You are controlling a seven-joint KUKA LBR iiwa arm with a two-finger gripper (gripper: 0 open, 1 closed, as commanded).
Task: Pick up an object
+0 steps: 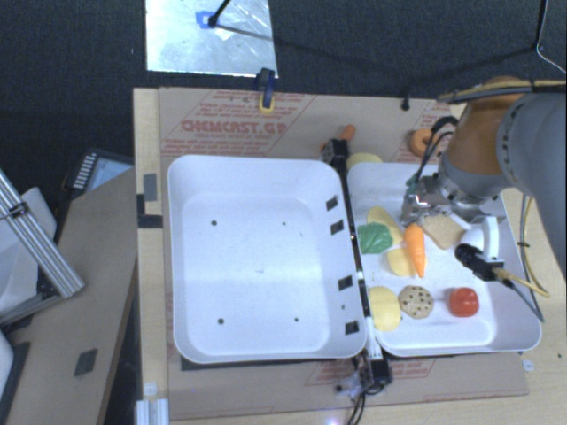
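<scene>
- The table (221, 118) is covered by a cardboard sheet printed in red; the big line reads roughly "CHEMCAST GP", and the smaller print is too fine to read.
- The left bin (257, 264) sits on that sheet.
- The right bin (514, 326) lies just beside it and holds toy food.
- Near its left wall are a green leaf (374, 237) and a yellow piece (384, 308) below it.
- Further right come a cookie (415, 301), an orange carrot (415, 248) standing on end, a tan slice (440, 230) and a red tomato (462, 302).
- The gripper (418, 204) hangs over the bin's upper middle, just above the carrot's top and beside the tan slice.
- I cannot tell whether the jaws are apart or together, or whether they touch anything.
- The arm (496, 140) comes in from the right.
</scene>
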